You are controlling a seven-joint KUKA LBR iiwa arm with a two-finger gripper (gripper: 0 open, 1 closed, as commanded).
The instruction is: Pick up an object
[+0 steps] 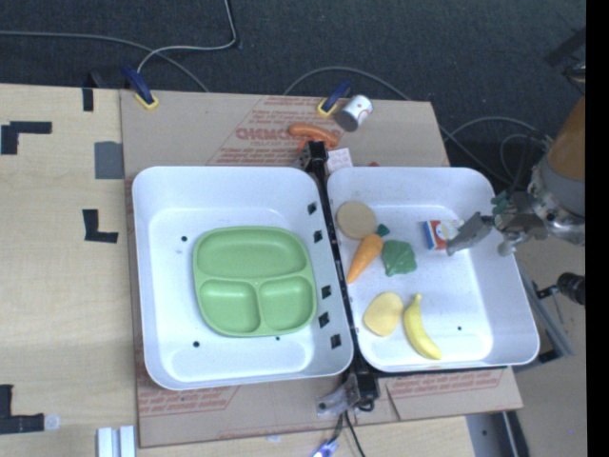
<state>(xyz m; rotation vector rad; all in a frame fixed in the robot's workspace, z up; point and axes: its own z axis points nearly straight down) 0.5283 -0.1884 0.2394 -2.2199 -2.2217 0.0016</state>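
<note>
Over the right bin (495, 346) the tool (463, 236) hangs released, holding nothing. Nearest is the small card (436, 233), just beside it; lower straight down and close on it gently.

We see a divided tray (255, 281) in the left bin (152, 255), right bin (495, 331) holding carrot (363, 256) left of broccoli (399, 258), banana (420, 327) right of potato (383, 313), gripper (473, 228) at its right rim
</note>
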